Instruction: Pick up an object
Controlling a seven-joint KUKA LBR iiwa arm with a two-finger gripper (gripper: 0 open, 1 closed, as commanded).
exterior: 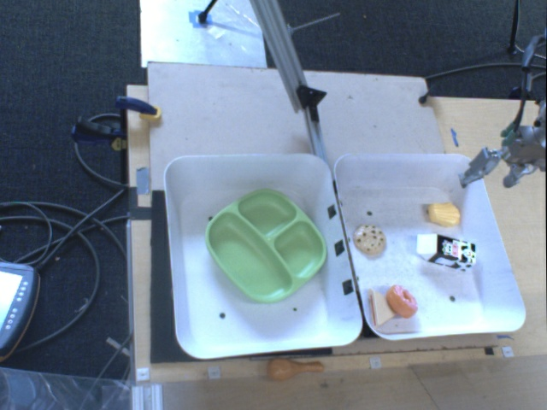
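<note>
Your gripper (500, 167) hangs at the right bin's (504, 267) far right rim, its fingers spread apart and holding nothing. Just below and left of it lies a yellow piece (443, 214). Further down sits the milk carton (447, 250), with the cookie (370, 240) off to the left and the donut (402, 300) lower still. Well to the left, the green tray (267, 244) rests in the left bin (188, 314).

Fixed overhead cam, slanted down, both bins (256, 165)
</note>
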